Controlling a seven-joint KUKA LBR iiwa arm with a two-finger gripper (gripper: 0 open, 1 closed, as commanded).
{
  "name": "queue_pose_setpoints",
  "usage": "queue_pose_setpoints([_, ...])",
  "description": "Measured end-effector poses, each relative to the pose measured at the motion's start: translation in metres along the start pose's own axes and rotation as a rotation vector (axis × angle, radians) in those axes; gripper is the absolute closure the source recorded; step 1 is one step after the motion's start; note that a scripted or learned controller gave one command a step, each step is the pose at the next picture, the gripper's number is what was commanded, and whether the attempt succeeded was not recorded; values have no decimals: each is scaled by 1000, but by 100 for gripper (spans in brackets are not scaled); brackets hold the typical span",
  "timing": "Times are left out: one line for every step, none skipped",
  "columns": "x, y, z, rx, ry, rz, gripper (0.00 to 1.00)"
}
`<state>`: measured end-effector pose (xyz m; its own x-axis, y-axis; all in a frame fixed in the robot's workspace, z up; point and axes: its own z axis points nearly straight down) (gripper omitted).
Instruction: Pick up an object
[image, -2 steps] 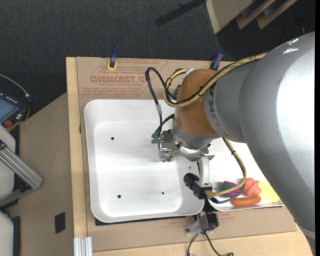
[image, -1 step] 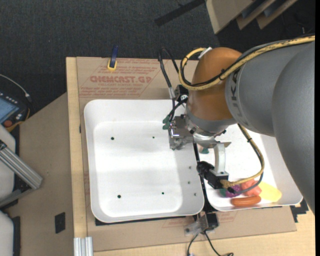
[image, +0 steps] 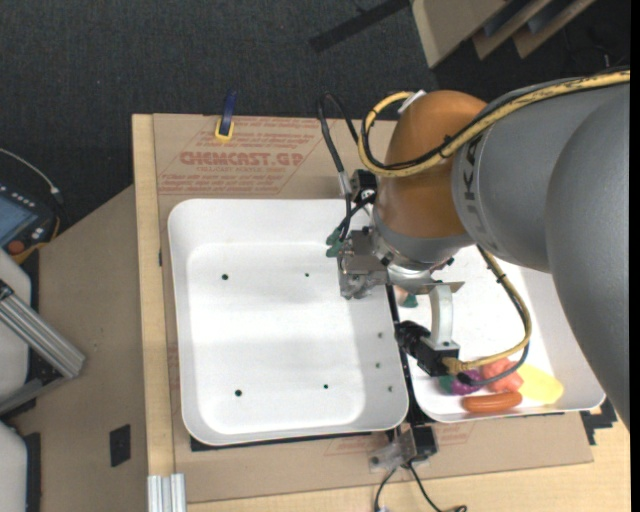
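Camera view is showing the arm (image: 560, 170) reaching in from the right and hanging its wrist low over the seam where the left bin (image: 178, 235) and the right bin (image: 500, 315) are meeting, with the jaws sitting just over the left bin's right wall. Whether the jaws are spread or pressed together I cannot tell, as the wrist's bulk is covering them, and I am seeing nothing held. The likely things to pick are crowding the near corner of the right bin, well apart from the jaws. An orange sausage-shaped piece (image: 490, 402) is lying along the near rim, a pink piece (image: 503, 374) is resting just behind it, a yellow piece (image: 542, 384) is sitting to their right and a purple piece (image: 463, 380) is lying at the left end. Going down from where they are hanging now, the jaws are risking a strike on the bin wall or a grab at bare white floor, since that part of the left bin is carrying little but dark specks. Over at the cluster, the pieces are lying so close together that the jaws could be pinching two at once or shoving them against the rim. The rounded orange piece is looking apt to roll or squirt free.
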<state>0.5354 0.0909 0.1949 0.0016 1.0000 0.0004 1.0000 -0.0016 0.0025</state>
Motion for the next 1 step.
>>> queue_pose_setpoints([0,0,-10,-2,0,1,100])
